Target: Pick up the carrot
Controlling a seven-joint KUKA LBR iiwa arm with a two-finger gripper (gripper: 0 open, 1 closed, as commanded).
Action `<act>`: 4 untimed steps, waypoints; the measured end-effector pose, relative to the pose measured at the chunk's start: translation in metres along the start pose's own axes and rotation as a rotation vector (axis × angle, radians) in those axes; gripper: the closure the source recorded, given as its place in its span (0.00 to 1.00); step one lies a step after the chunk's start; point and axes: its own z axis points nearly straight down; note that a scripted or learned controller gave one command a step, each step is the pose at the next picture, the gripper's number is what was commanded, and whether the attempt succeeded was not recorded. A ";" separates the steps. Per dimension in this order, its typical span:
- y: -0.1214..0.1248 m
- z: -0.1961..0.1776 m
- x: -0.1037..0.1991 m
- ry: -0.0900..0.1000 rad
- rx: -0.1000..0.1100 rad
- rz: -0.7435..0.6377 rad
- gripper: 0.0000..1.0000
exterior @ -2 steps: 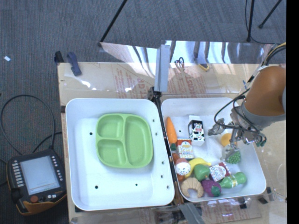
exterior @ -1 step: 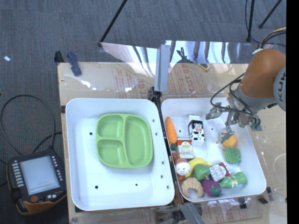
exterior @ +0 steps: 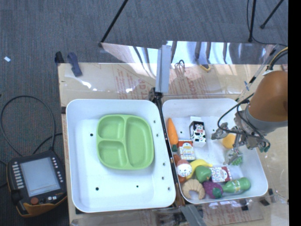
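1. Along the left wall of the right bin [exterior: 244,108] we see the carrot [exterior: 172,131], lying lengthwise with its narrow end toward the back of the bench and touching nothing but the bin floor and wall.
2. We find the gripper [exterior: 235,147] well apart from the carrot, over the right side of the same bin, hanging below the arm's orange band [exterior: 271,96].
3. We cannot tell from this slanted view whether the claw is open or closed; nothing shows plainly between its parts.
4. Just beside the gripper we notice a yellow-orange item [exterior: 229,140] and a small green piece [exterior: 236,159], too blurred for us to name.
5. Near the carrot we see a cow-print carton [exterior: 198,132] and, just below the carrot's thick end, a small orange-labelled box [exterior: 186,150].
6. At the front of the bin we count a crowded cluster: a white ball-like toy [exterior: 184,169], a banana [exterior: 200,163], a green pear shape [exterior: 202,173], a croissant [exterior: 193,188], a purple item [exterior: 213,190], a red-and-white pack [exterior: 220,174] and a green bottle [exterior: 237,186].
7. We see the left bin [exterior: 80,173] holding a green divided plate [exterior: 125,141].
8. We spot a teach pendant [exterior: 36,179] on the carpet to the left of the bench.
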 end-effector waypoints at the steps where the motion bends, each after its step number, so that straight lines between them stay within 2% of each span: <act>1: 0.005 -0.001 0.051 0.009 -0.003 -0.016 1.00; 2: 0.007 -0.042 0.043 0.036 -0.019 -0.070 1.00; 3: 0.008 -0.123 0.040 -0.003 0.000 -0.162 1.00; 4: 0.005 -0.169 0.057 0.021 -0.015 -0.284 1.00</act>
